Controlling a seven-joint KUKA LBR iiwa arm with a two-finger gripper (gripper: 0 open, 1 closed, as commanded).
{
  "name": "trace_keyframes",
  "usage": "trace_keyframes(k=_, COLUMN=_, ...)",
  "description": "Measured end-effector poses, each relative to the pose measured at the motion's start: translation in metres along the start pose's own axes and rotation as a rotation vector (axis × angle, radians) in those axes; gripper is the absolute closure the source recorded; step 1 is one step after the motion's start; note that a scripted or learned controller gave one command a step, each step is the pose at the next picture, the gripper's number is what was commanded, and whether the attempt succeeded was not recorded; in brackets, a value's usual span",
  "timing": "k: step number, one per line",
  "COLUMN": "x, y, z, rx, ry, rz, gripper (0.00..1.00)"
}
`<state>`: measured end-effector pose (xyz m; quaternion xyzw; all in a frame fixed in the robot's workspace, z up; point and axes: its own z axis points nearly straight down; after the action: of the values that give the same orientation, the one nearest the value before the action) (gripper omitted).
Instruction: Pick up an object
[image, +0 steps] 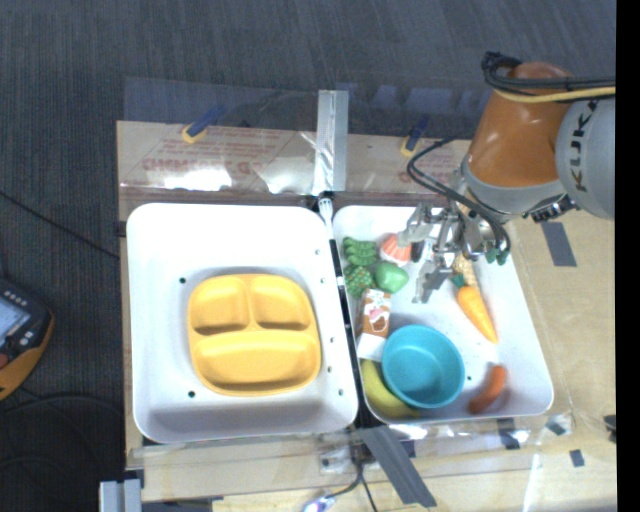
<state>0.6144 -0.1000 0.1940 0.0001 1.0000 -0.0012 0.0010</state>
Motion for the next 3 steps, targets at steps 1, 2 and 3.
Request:
trace_keyframes(k=1, x=0.006, y=-0.030, z=0.086, rx=-0.001, ry=0.000, rz=-0.077, gripper=0.00)
trace_keyframes(k=2, x=0.021, y=-0.025, z=0.103, rx=0.004, ry=-0.013, rz=-0.087, gripper=0.00)
trace_keyframes(k=3, x=0.031, y=0.001, z=0.103, rx=0.001, ry=-0.014, rz=0.028, gripper=0.00)
